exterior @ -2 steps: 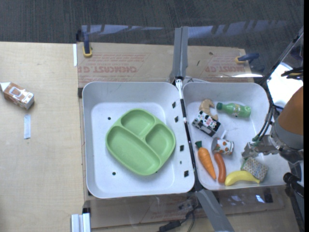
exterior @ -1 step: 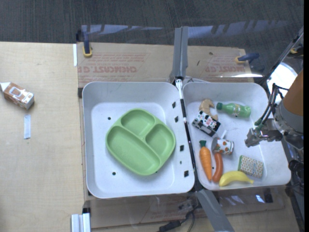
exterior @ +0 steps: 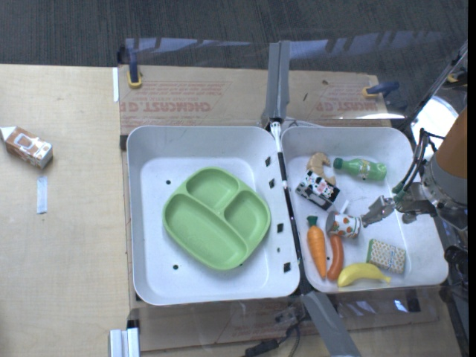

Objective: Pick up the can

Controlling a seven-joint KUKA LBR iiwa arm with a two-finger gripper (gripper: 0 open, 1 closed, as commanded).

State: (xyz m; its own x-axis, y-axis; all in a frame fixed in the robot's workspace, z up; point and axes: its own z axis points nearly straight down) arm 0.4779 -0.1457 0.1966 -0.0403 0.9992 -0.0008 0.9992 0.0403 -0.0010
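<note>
Closest to me, low in the right bin, a yellow plastic banana lies beside an orange toy carrot and a red sausage. Just above them sits the small red-and-white can, tipped on its side near the middle of that bin. From the right edge of the frame the metal claw reaches in, its tip just beside the can; whether it is spread or pinched I cannot tell. Nothing is lifted, so by my reckoning the grasp and the raise both remain. A green divided plate fills the left bin.
</note>
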